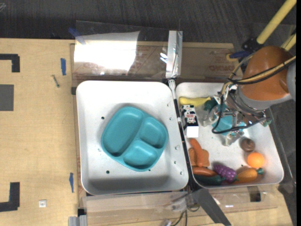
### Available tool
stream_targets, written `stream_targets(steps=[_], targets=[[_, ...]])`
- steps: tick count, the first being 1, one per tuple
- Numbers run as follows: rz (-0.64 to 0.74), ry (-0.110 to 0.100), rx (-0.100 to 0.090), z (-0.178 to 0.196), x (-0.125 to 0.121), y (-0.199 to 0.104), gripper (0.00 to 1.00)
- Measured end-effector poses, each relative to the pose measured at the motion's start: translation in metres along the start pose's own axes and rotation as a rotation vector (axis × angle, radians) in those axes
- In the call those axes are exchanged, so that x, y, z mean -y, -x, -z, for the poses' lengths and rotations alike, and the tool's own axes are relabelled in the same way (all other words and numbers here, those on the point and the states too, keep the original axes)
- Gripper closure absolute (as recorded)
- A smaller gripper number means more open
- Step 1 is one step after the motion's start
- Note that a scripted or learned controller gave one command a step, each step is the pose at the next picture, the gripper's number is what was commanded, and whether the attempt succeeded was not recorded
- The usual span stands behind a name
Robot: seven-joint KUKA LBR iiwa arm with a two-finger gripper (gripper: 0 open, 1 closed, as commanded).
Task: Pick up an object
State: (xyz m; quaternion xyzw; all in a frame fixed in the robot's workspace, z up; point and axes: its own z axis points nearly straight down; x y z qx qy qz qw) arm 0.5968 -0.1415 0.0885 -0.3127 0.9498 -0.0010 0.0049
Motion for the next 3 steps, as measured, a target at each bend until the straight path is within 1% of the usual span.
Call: stream_targets(steps=[3], targets=[[0.000,0.000,0.000,0.0000,0.0000,0.0000,0.00]])
